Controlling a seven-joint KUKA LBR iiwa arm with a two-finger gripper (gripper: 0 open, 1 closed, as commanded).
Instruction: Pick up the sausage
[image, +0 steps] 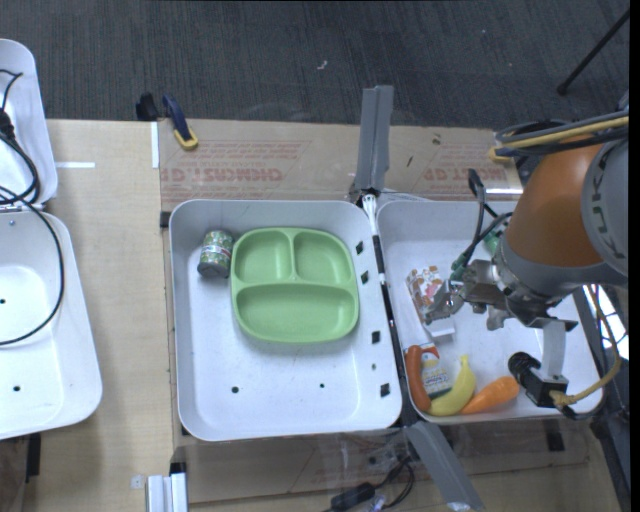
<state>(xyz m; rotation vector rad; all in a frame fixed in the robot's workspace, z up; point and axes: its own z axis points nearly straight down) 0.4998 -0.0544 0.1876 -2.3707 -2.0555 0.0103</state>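
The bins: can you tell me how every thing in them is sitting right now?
sausage: lying flat, right bin's near-left corner
banana: lying against sausage
carrot: lying beside banana
packet: flat
green plate: flat, left bin
can: upright beside plate
end effector: above right bin

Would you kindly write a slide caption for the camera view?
Gripper hovers in the right bin above the sausage, banana and carrot.

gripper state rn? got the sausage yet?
Gripper: over the right bin, open or shut cannot be told. Nothing seen held. Sausage lies in the bin by the banana.
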